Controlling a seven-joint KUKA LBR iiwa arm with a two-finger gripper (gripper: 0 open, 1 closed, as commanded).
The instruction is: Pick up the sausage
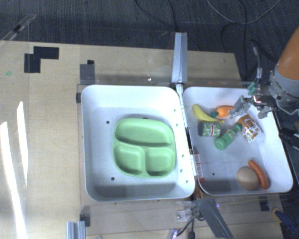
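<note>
The jaws (243, 105) are seen at the far side of the right bin (284, 148), low over a cluster of small items; whether they stand apart or together cannot be told, since the metal parts there blur into the clutter, and nothing can be made out between them.

The sausage (259, 174) is found at the near right corner of that same bin, well apart from the jaws, toward the camera and slightly to the right in the picture. Its long axis is set on a diagonal, running from upper left to lower right. It is touched, or very nearly touched, on its left by a round tan potato-like item (247, 178), and the bin wall lies just beside its lower end; a grasp across the short axis is judged to be crowded on both sides.

Beneath and beside the jaws a banana (204, 114), an orange carrot-like piece (224, 111), a small can (209, 130), a green bottle (226, 138) and a printed packet (250, 127) are gathered. A green divided tray (145, 146) is held in the left bin (97, 133).
</note>
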